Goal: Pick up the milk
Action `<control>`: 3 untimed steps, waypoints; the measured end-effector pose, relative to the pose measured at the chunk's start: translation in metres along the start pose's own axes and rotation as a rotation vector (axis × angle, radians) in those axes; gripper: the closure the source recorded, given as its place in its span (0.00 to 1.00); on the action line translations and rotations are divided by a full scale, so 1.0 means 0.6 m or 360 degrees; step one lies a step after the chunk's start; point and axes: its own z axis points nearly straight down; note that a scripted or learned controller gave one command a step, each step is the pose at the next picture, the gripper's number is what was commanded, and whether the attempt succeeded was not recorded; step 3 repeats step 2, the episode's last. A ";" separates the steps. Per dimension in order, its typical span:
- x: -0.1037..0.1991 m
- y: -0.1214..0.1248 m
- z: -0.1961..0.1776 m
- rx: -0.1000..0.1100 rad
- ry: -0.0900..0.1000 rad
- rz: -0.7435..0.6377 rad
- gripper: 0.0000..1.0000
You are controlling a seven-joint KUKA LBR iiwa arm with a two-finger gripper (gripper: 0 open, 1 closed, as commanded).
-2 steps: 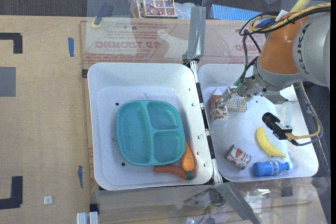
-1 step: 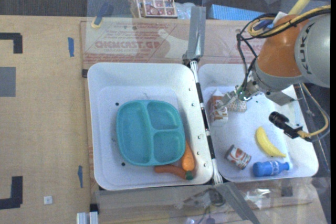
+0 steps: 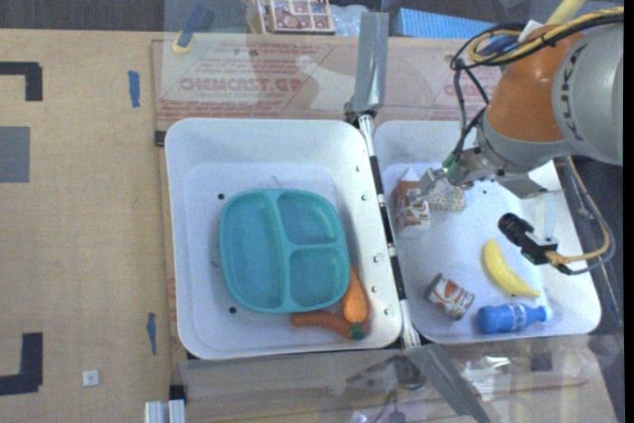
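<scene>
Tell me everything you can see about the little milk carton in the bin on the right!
The small white and brown cardboard milk carton has a peaked top and looks a bit tilted. It sits near the upper left of the right shallow white bin, close to the divider between the two bins. The grey two-finger gripper is right at its upper right side, but I cannot tell whether it touches or grips the carton. The print on it is too small to read.

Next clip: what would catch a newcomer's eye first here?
The teal divided tray fills the left bin, a carrot beside it. In the right bin, the gripper hangs by a small carton, with a banana and blue bottle nearer.
</scene>
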 end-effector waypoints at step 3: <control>0.005 0.001 -0.001 -0.0001 -0.0014 -0.0014 0.00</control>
